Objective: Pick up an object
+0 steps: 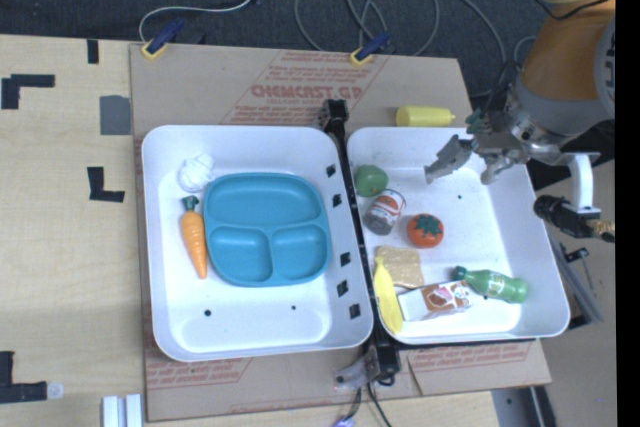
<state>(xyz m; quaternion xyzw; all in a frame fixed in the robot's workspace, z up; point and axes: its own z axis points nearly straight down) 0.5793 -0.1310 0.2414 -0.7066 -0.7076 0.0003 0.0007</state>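
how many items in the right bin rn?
7: green ball and can by the divider, tomato mid-bin, cracker, banana, packet and green bottle along the near side. More may be hidden beneath.

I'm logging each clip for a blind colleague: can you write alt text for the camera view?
The gripper, its fingers spread open and holding nothing, hovers over the right bin, which holds a green ball, can, tomato, green bottle and other items. The left bin holds a blue divided plate, a carrot and a white object.

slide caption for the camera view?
Open two-finger gripper above right white bin holding red tomato and green bottle.
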